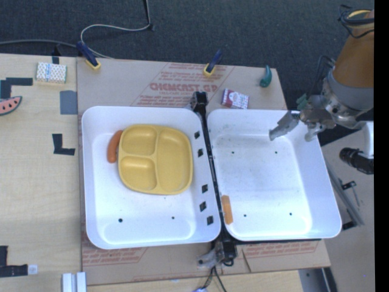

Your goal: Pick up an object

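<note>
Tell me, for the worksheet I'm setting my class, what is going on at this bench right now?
A grey robot arm with an orange band reaches in from the right, its gripper over the upper right part of the right bin. Nothing shows between its fingers, so no pick has been made yet. A small orange piece lies at that bin's left edge. The left bin holds a yellow divided plate with an orange sausage-shaped item beside it.
</note>
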